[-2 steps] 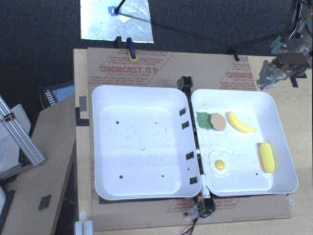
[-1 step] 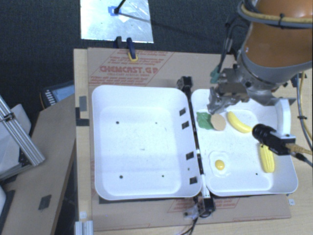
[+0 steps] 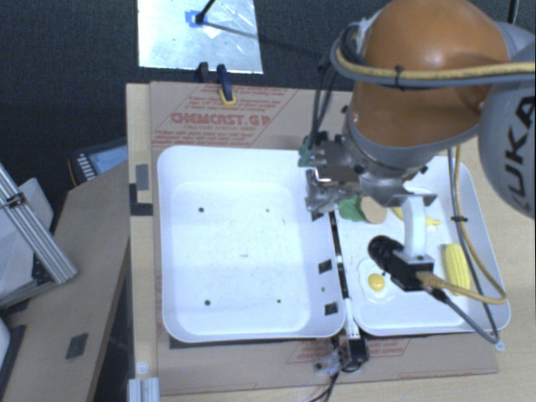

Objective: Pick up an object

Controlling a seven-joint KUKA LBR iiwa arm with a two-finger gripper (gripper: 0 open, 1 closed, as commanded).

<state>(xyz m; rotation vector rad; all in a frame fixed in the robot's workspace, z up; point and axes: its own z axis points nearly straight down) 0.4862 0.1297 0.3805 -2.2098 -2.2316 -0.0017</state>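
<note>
Resting just beside end effector [image 3: 322, 193], finger state unclear: green object [image 3: 351, 208], right bin [image 3: 477, 316].

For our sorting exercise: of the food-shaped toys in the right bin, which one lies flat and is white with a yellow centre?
The flat white fried-egg toy near the bin's front edge. The long yellow corn cob is ridged, and the green piece is leafy.
</note>
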